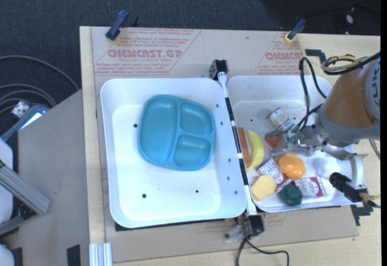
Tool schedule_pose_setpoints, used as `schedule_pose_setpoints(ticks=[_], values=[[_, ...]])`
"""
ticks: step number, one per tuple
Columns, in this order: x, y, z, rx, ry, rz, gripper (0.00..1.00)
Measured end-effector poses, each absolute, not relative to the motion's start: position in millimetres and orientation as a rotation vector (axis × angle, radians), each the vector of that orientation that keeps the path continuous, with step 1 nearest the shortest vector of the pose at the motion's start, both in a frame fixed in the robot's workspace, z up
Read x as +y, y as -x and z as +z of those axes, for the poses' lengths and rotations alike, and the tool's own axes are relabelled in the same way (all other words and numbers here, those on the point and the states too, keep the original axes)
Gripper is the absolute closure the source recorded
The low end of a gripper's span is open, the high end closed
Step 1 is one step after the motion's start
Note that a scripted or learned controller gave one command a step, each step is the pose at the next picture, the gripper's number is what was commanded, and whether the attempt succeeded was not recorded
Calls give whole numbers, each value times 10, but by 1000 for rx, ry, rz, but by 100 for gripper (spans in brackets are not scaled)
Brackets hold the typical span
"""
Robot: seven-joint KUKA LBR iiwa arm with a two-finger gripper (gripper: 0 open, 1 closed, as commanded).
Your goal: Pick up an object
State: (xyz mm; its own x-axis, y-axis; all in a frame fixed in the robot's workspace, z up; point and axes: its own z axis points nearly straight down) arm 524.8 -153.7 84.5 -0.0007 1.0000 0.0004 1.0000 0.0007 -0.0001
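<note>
The grey arm with the orange band [354,104] reaches over the right white bin [260,86], and its gripper [297,138] is low among the small objects there; I cannot tell its state. Just below it lies a round orange fruit [292,165]. A yellow banana [256,149], a dark green round object [291,194] and a small grey can [277,117] lie near. In the left white bin [121,192] rests a blue divided plastic plate [176,132].

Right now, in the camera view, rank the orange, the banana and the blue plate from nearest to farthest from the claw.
1. Orange, just below-left of the claw, right bin.
2. Banana, farther left, same bin.
3. Blue plate, left bin.
</note>
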Motion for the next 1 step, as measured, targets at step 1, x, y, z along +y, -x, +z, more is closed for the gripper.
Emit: schedule_pose_setpoints(ticks=[1], values=[[-1140, -6102, 850, -2223, 2220, -2, 0]])
